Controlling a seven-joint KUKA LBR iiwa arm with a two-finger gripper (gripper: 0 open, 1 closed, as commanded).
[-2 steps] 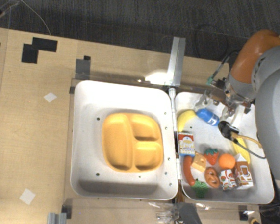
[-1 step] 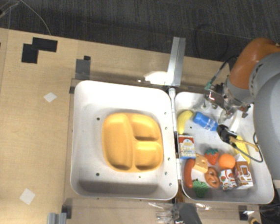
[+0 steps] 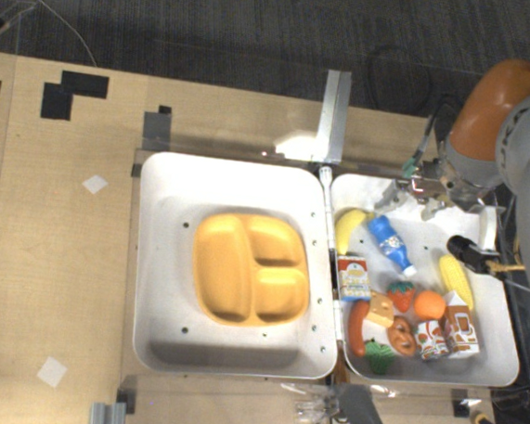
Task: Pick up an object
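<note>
Camera view: two white bins are sitting side by side on the bench. The left bin [image 3: 159,243] is holding just one thing, a yellow compartment tray [image 3: 248,268], lying flat near the middle with its sections facing up. The right bin [image 3: 502,360] is carrying the clutter: a banana [image 3: 347,226] is lying at the far left corner against the dividing wall, a blue bottle [image 3: 391,244] is lying tilted just beside it, a red-and-white carton [image 3: 354,278] is sitting below the banana, and a corn cob [image 3: 457,280] is lying toward the right side. Nearer the front edge an orange [image 3: 430,305], a pretzel [image 3: 400,336], a red pepper [image 3: 358,325], a green piece [image 3: 380,356] and two small cartons [image 3: 449,334] are crowding together, several of them touching. The gripper [image 3: 413,200] is hanging over the far edge of the right bin, above and just beyond the blue bottle, fingers slightly spread with nothing between them. The arm [image 3: 498,117] is reaching in from the right, orange band showing above the wrist.
</note>
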